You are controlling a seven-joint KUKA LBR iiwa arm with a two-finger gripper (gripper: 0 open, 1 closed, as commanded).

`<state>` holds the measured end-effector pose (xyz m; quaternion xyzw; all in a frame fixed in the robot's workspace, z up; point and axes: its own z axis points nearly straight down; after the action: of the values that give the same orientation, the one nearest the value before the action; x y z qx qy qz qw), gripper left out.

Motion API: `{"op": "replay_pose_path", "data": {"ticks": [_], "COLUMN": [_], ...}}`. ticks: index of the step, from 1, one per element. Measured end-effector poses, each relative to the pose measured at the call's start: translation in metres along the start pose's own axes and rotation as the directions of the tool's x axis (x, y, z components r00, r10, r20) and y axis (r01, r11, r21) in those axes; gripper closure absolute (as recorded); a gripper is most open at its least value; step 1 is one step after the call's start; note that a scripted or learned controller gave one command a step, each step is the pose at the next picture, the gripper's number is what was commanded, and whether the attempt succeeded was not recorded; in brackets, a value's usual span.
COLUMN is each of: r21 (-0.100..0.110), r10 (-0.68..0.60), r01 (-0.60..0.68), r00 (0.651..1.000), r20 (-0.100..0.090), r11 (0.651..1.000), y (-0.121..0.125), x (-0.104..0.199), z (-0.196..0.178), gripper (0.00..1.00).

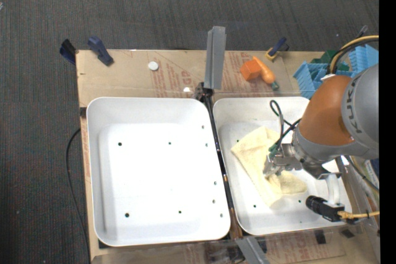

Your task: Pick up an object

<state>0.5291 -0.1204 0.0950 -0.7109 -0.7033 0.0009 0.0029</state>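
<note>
Jaws' tips hidden against cloth

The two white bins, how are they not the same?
The right bin has a pale yellow cloth lying in it, and the left bin shows just its bare white floor with small dark holes. The gripper is down over the right bin, on the cloth, while the left bin has no arm over it. Both are shallow, white and round-cornered.

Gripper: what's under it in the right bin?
The gripper is down over a pale yellow cloth lying on the right bin floor. The arm covers the cloth's right part and anything beneath it.
</note>
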Motion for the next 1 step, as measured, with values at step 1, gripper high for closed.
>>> {"op": "replay_pose_path", "data": {"ticks": [1], "r21": [0.0], "r10": [0.0], "r01": [0.0], "r00": [1.0], "r20": [0.0], "r11": [1.0], "y": [0.0], "x": [0.0], "z": [0.0], "gripper": [0.0]}}
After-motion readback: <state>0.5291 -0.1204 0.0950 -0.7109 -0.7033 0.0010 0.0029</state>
